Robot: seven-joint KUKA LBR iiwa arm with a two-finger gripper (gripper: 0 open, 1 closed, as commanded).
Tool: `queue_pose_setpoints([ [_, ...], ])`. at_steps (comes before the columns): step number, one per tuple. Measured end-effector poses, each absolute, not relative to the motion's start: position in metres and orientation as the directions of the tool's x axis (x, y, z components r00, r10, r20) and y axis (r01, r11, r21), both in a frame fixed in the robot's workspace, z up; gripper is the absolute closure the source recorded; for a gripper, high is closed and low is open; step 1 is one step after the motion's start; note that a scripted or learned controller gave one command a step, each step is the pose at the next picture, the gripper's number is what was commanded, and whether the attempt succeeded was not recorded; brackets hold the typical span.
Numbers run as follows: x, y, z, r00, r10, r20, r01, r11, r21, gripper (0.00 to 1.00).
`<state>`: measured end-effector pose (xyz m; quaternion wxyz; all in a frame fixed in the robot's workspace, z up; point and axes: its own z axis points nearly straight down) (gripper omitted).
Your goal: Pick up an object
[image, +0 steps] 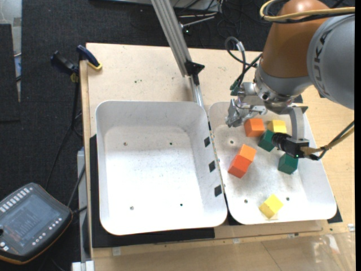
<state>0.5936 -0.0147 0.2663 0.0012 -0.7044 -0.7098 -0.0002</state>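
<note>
Several coloured blocks lie in the right white bin [316, 205]. An orange block [254, 127], a yellow block [278, 127] and a dark green block [265, 142] cluster near the bin's back. A larger orange block [242, 161] lies in the middle, a second green block [287, 164] sits to its right, and another yellow block [271, 206] rests near the front. My gripper [236, 116] hangs over the bin's back left part, just left of the small orange block. Nothing shows in its grasp.
The left white bin [107, 151] adjoins the right one along a shared rim. A slanted metal rail [175, 38] runs down to the bins' back edge. My arm's body and its cables [293, 44] overhang the right bin's back. A teach pendant [28, 222] lies at the front left.
</note>
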Motion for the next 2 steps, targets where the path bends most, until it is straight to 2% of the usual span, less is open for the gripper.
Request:
queue_pose_setpoints([
  [2, 0.547, 0.076, 0.250, -0.007, 1.000, 0.001, 1.000, 0.007, -0.003, 1.00],
])
